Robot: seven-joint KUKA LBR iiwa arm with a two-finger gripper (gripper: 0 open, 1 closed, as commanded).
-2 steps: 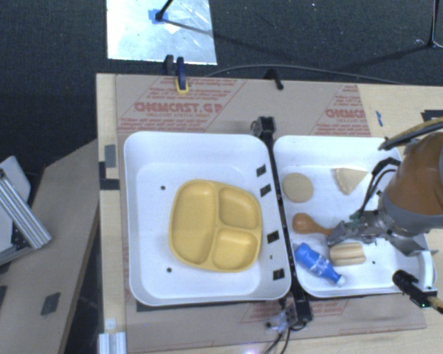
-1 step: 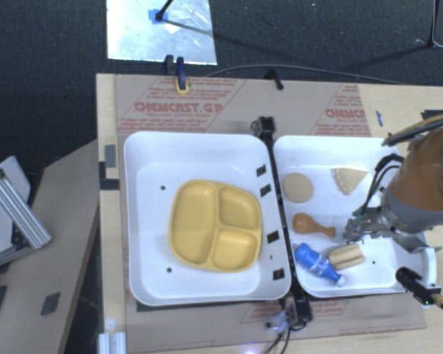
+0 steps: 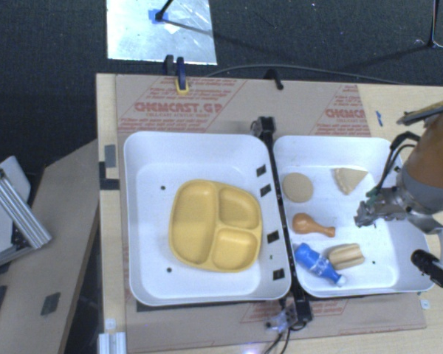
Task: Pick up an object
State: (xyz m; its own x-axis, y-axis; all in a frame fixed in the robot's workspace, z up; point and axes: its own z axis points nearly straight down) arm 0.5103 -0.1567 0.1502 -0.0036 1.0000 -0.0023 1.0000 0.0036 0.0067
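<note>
Gripper (image 3: 371,214) hovering over right bin (image 3: 384,147), near its right side; can't tell its state, nothing visibly held. In right bin: round tan cookie (image 3: 297,187) upper left, pale wedge slice (image 3: 349,178) upper middle, toy chicken drumstick (image 3: 311,226) centre-left, bread roll (image 3: 345,255) just beside blue bottle (image 3: 317,263) at front. Left bin (image 3: 199,150) holding yellow sectioned plate (image 3: 215,226). Both bins side by side on counter (image 3: 133,98).

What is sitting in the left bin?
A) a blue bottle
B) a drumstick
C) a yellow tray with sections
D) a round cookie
C: the yellow tray with three sections lies alone in the left bin; the other food toys lie in the right bin.
</note>
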